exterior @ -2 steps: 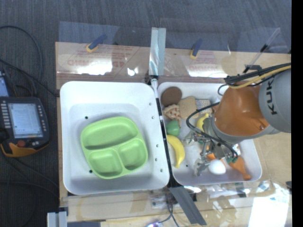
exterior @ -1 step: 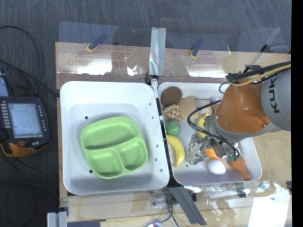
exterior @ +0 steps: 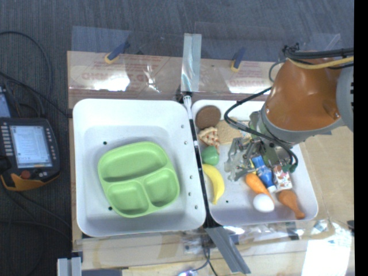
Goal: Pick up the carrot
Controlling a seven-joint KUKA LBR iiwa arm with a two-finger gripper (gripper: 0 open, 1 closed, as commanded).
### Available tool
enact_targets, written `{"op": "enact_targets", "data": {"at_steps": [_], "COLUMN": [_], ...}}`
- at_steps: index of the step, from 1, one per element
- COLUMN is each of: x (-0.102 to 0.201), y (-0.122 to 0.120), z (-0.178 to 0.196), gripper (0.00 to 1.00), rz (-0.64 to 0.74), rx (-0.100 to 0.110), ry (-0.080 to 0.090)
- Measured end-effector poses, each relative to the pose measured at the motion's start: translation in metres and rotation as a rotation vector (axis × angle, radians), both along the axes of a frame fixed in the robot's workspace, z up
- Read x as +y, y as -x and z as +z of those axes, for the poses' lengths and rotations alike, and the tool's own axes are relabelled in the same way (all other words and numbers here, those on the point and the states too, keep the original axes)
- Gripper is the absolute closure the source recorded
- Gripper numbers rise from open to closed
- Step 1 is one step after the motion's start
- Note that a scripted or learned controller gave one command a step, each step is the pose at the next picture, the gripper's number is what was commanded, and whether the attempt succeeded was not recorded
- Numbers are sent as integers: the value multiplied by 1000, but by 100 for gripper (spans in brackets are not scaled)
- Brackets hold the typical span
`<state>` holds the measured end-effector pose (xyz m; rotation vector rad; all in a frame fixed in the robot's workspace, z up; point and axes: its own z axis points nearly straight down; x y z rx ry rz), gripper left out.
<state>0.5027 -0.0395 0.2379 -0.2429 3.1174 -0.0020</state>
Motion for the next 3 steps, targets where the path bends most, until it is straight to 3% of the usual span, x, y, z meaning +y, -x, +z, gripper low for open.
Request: {"op": "enact_targets", "data": {"at_steps": [1,2,3], "x": [-45,-43,-53], "y": [-17,-16,-8], "z": [164,159,-40], "gripper": [100,0,0], "rz": [54,56,29], "rx": [-1,11,23], "ry": [4,0,-3]}}
